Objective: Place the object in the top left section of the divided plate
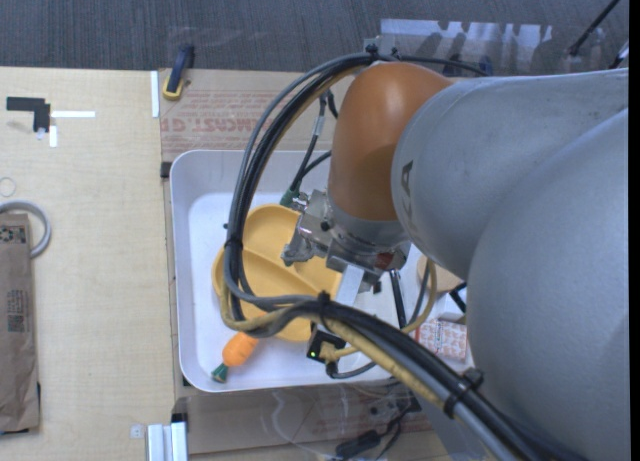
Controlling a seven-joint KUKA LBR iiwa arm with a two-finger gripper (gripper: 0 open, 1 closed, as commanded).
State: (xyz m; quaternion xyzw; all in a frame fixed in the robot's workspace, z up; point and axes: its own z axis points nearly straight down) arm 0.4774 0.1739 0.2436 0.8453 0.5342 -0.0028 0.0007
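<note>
From the camera above the worktop [90,249] you see the grey arm [520,239] reaching in from the right, and its orange band [375,139] covers much of the white bin [195,279]. The gripper [345,269] hangs low over the yellow divided plate [262,249], which lies inside this bin; whether the gripper is spread or pressed together you cannot tell, because the wrist and the black cables [260,179] hide it. The object, a small orange carrot [237,351] with a green end, lies on the bin floor just beside the near edge of the plate, close to the bin's front left corner. It is not in any section of the plate. A brown paper bag [18,319] lies on the worktop at the far left.
</note>
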